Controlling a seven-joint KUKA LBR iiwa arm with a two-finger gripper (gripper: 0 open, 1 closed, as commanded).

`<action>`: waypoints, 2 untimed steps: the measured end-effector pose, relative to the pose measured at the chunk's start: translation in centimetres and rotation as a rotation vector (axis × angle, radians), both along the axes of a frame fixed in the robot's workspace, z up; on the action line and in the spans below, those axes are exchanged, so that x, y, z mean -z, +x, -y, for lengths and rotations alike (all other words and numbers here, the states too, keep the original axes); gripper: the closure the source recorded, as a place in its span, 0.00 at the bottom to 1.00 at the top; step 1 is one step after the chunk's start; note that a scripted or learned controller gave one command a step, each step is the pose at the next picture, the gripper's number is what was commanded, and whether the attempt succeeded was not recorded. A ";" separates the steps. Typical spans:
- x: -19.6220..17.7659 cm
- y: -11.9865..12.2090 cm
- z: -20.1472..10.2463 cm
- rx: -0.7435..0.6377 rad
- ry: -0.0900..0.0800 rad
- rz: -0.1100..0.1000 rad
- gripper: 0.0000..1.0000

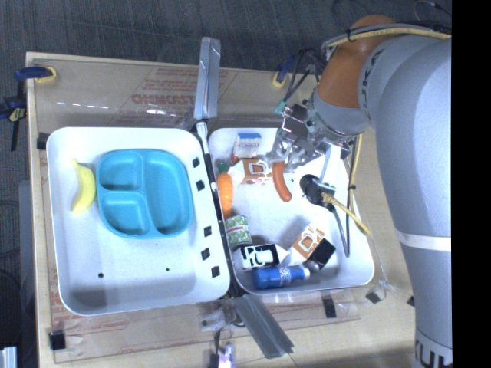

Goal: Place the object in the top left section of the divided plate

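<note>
Right of your blue divided plate (146, 192), end effector (285, 159) hovers over the hot dog (281, 182); finger state cannot be told.

Two bins (115, 297), one plate (146, 192), one banana (83, 188), perhaps eight other items.

A pale wooden table (115, 90) under clear plastic sheeting with faint red print stands on dark grey carpet (153, 14); blue clamps (34, 73) grip its edge.
</note>
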State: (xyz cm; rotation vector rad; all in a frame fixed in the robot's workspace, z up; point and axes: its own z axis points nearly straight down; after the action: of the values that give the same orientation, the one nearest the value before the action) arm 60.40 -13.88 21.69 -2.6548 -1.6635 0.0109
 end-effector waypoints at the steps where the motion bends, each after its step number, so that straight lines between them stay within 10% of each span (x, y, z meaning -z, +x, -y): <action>1: 2.8 -2.1 -7.4 -0.028 -0.003 0.002 1.00; 2: 2.8 -1.8 -13.3 -0.536 0.001 0.002 1.00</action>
State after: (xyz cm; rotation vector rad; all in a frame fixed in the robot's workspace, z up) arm 58.57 -0.63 18.92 -2.1209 -2.3091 0.0098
